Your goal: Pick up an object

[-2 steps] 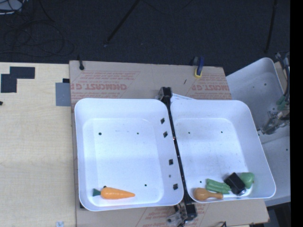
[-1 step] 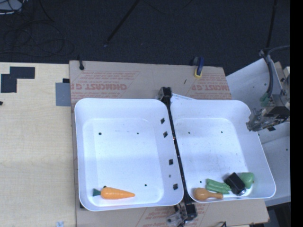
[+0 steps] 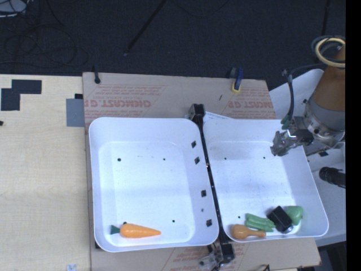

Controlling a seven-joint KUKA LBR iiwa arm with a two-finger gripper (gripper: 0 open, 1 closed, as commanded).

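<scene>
While nothing sits lifted: left bin (image 3: 101,151), carrot (image 3: 138,231) lying flat near front wall, tip pointing right. Right bin (image 3: 316,196), front corner: tan gourd-shaped piece (image 3: 246,232), green bean pod (image 3: 259,223), black block (image 3: 280,218), green lump (image 3: 294,212), all crowded and touching. Gripper (image 3: 280,144) poised near far right rim of right bin, well apart from every item; whether released or clenched, cannot tell. Risks, judged: crowded pile likely to yield a slip or double catch; corner wall likely to block descent; carrot a far reach.
</scene>
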